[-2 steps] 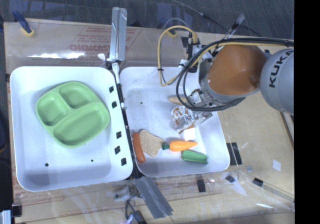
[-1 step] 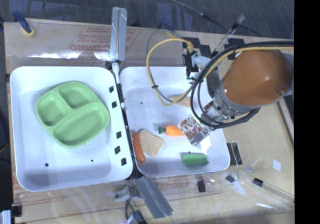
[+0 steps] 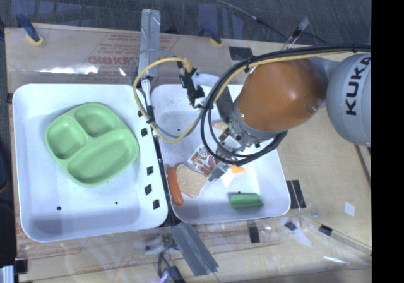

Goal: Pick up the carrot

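Note:
A small bright orange piece, seemingly the carrot (image 3: 237, 169), peeks out in the right bin (image 3: 271, 177) just below the wrist, which covers most of it. My gripper (image 3: 219, 163) hangs low over the middle of that bin, right beside this orange piece and above a slice of bread (image 3: 189, 181). The big orange band of the arm (image 3: 278, 95) hides much of the bin's back half. I cannot make out whether anything is held.
A longer orange-red sausage-like item (image 3: 174, 187) lies by the right bin's left wall. A green piece (image 3: 245, 200) rests near its front edge. The left bin (image 3: 31, 168) holds a green divided plate (image 3: 91, 143). Yellow and black cables (image 3: 158, 86) loop over the divider.

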You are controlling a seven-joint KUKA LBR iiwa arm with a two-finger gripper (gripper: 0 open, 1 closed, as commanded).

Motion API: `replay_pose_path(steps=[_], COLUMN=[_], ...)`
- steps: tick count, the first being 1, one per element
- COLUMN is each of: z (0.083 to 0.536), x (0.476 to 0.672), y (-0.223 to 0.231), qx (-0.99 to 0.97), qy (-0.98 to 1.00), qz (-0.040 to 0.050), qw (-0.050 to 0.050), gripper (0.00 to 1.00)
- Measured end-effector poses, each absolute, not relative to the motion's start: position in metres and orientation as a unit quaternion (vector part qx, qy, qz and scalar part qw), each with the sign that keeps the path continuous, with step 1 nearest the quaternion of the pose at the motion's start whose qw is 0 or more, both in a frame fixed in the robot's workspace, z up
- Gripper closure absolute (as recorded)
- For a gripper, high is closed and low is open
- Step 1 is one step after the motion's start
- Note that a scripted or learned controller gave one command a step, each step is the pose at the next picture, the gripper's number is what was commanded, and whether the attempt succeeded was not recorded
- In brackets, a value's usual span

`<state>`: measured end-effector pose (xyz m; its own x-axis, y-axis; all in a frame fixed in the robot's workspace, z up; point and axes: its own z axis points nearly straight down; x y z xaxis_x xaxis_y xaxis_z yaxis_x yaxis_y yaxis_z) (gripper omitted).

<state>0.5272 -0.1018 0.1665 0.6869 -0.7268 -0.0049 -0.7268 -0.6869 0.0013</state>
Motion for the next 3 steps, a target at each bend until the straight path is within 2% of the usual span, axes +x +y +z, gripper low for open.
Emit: replay_pose_path(steps=[1,2,3], z=[0.198,0.190,0.191], x=[0.558,0.593,0.617], y=[0.008,0.061,0.079], qx=[-0.974,-0.991,-0.995], qy=[0.227,0.132,0.099], qz=[0.0011,0.0015,0.0011], qw=[0.002,0.002,0.002], gripper=[1.00,1.00,1.00])
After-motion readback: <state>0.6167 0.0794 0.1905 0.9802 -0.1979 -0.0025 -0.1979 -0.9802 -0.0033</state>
